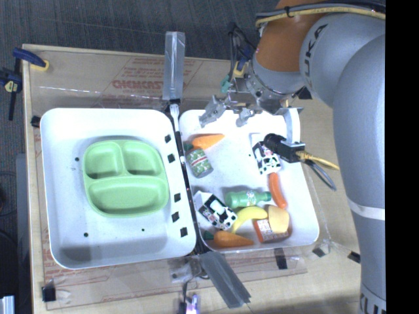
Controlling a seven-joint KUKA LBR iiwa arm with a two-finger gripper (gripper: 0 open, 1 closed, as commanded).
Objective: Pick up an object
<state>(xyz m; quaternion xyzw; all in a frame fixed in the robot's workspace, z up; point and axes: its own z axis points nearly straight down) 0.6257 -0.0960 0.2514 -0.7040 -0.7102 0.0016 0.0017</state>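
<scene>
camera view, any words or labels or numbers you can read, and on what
"KUKA", partly visible, on the grey arm below its orange band.
Red print on the board behind the bins: too blurred to read.
Labels on the green bottle, the small can and the orange packet: too small to read.

Green divided tray (126,176) in the left bin (52,175). End effector (227,112) at twelve o'clock over the right bin (308,201), fingers spread, gripping nothing. Carrot (207,139) just below; green bottle (247,197), banana (245,217) toward six o'clock.
</scene>
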